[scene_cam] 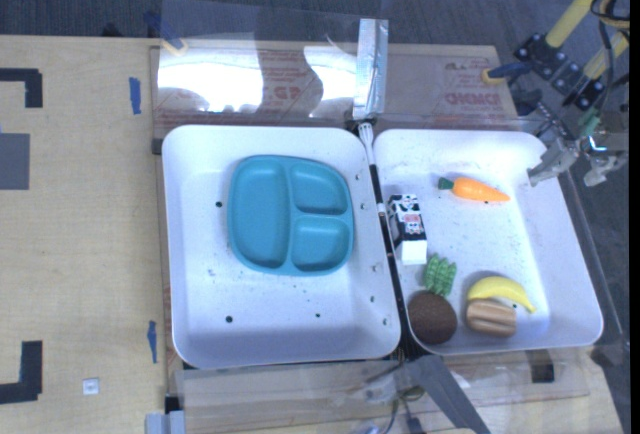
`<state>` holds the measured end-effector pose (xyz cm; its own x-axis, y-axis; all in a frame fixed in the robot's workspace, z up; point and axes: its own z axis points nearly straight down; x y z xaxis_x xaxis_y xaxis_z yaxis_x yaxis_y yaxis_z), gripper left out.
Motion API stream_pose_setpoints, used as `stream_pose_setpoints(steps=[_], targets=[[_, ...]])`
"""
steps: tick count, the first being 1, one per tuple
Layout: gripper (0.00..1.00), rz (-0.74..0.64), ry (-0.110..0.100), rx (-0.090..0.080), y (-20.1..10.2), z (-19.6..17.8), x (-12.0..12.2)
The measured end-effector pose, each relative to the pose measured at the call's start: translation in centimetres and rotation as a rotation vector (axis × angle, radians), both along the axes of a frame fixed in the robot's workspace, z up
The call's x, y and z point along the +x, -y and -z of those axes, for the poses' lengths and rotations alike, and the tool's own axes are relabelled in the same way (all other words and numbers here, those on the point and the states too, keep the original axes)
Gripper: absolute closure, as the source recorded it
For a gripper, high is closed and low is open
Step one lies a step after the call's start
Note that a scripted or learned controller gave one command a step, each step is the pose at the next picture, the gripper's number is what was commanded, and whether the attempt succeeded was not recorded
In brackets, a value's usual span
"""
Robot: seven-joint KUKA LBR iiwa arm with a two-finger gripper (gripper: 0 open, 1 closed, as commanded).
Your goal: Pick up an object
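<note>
Bench holds two bins; right bin (560,222) has carrot (474,189), banana (500,291), other bits. My gripper (560,160) hovers at carrot's 3 o'clock, near, apart; can't tell its state. Nothing picked yet: whole grasp left.

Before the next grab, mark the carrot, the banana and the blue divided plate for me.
carrot (478,189): camera view, middle of the orange body, right bin.
banana (503,291): camera view, middle of the yellow curve, right bin's near corner.
blue divided plate (270,213): camera view, floor of its large compartment, left bin.
</note>
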<state>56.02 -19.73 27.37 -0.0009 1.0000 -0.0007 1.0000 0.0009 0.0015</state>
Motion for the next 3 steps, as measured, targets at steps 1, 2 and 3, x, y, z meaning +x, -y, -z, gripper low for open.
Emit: stream_pose_setpoints(steps=[1, 2, 3], targets=[[0.00, -0.100, -0.009, 0.003, -2.4, 9.2, 6.3], [0.00, -0.017, 0.014, -0.004, -0.2, -2.5, 10.2], [0.00, 0.292, 0.001, -0.001, -1.2, -1.1, 10.7]])
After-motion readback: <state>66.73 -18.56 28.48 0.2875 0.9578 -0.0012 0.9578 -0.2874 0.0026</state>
